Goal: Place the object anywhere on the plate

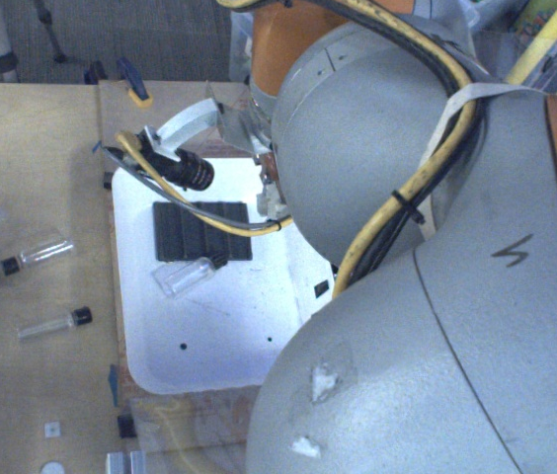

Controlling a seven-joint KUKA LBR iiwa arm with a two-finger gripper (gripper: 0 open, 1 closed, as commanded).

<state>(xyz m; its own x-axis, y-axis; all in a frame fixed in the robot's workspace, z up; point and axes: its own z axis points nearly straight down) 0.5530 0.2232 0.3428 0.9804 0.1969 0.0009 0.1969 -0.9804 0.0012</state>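
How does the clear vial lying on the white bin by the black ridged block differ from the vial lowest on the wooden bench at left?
The vial on the bin lies against the black ridged block on the white bin; the bench vial lies alone on bare wood. The bin vial's cap points up-right, partly tucked at the block's edge; the bench vial's black cap shows plainly at its right end. Both are clear, black-capped, and lying flat.

My own bulky grey arm [427, 265] is covering the right side of the shallow white bin [199, 349], perhaps my gripper too. The small clear plastic vial [182, 276] is looking blurred, its contents unreadable.
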